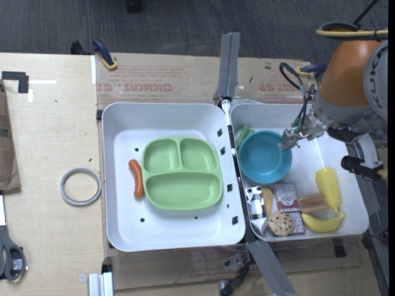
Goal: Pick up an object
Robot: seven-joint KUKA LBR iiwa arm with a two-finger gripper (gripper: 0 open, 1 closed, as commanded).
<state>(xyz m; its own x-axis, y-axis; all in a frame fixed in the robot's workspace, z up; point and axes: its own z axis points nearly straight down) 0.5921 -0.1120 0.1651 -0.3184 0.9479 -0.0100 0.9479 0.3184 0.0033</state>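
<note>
My gripper hangs low in the right bin, its tips at the right rim of a blue bowl. The arm's orange band sits above it at the upper right. Nothing shows between the tips. In the same bin lie a yellow banana, a yellow cob-shaped toy, a tan sausage-like piece, a small red and white packet, a cookie and a green piece behind the bowl.
The left bin holds a green divided plate and an orange sausage toy. A grey ring lies on the bench to the left. A metal divider bar rises between the bins.
</note>
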